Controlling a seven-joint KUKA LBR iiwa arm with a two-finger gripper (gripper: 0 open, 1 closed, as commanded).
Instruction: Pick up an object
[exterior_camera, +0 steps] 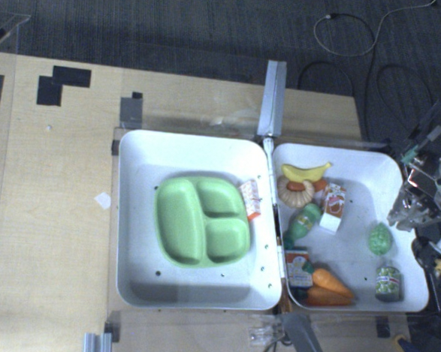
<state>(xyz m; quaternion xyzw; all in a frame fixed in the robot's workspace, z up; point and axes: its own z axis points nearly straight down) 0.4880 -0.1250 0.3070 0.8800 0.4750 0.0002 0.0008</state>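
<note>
The gripper point(412, 215) hangs at the right bin's point(357, 160) right edge, jaws' state I cannot tell; the green ball point(380, 239) lies just beside, so descend straight over it.

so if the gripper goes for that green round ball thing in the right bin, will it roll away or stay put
The green ball looks rounded, so it would likely roll if nudged off-centre. It sits apart from the other items on bare bin floor, near the right bin wall, so nothing would stop it early. Its surface looks bumpy, which may help grip a little. The gripper hangs close beside it.
</note>
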